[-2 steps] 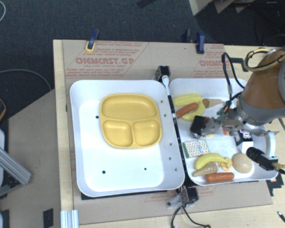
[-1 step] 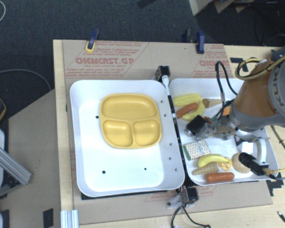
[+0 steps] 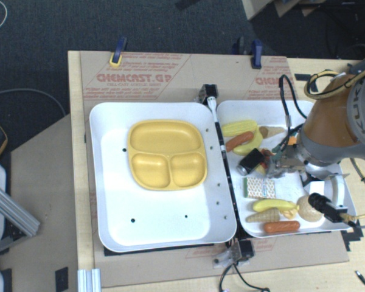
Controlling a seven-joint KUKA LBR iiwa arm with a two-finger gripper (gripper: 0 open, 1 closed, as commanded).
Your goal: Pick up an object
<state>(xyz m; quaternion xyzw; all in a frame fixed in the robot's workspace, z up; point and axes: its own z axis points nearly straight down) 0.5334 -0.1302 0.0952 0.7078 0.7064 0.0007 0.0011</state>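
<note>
Two shallow white bins side by side on the worktop [image 3: 170, 72]. Left white bin [image 3: 164, 224]: a yellow three-compartment plastic plate [image 3: 167, 152], nothing else of note. Right white bin [image 3: 243, 111]: a scatter of toy food, namely a yellow corn cob [image 3: 239, 128], a red-orange sausage [image 3: 239, 141], a small black block [image 3: 251, 160], a white-and-green printed packet [image 3: 260, 188], a yellow banana [image 3: 274, 205], a second red sausage [image 3: 281, 227] near the front wall, and a pale round bun-like piece [image 3: 308, 209].

Grey arm with orange band [image 3: 331, 123] reaching in from the right, wrist low over the middle of the right bin. Tool [image 3: 274, 166] down among the items, just beside the black block and above the packet; finger state impossible to tell, hidden in clutter under the wrist.

Task progress, judging by the layout: early to middle. Approach apparently made, no object visibly lifted or held. Still to do: a secure grip on one piece and a clean lift clear of the bin.
</note>
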